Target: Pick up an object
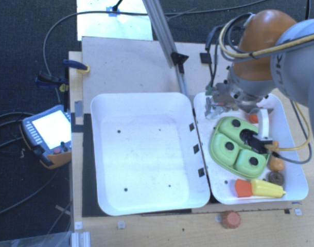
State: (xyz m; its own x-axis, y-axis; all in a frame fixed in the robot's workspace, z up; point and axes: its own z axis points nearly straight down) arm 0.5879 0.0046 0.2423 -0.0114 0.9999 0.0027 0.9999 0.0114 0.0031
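Hovering at the eleven o'clock corner of the right bin, the metal gripper hangs close to the rim there. Whether it is open or closed, or grips anything, cannot be told. Just beside it at five o'clock lies a glossy green moulded piece with rounded lobes and dark holes. Farther out at five o'clock, near the bin's front rim, sit an orange block, a smooth yellow oblong, a dark brown ring and a small orange ball. At nine o'clock the left bin offers a broad, smooth white floor with a few dark specks.
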